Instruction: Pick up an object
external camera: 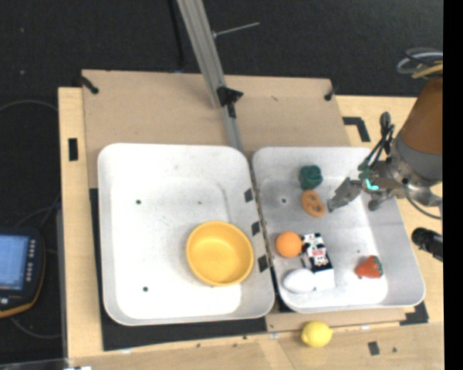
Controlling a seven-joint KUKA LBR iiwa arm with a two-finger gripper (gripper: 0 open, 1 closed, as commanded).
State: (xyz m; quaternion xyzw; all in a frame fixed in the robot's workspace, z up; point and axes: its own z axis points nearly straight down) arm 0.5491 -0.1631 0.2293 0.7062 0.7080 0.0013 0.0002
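Gripper [360,193] hangs with fingers spread wide and nothing between them, over the right bin [390,287], just beside a brown oval object [313,203]. Approach step, by the look; next it likely needs to shift left and descend

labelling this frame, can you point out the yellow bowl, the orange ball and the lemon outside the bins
yellow bowl [219,253], camera view, on its inner floor
orange ball [288,244], camera view, on its top
lemon [316,334], camera view, on its middle
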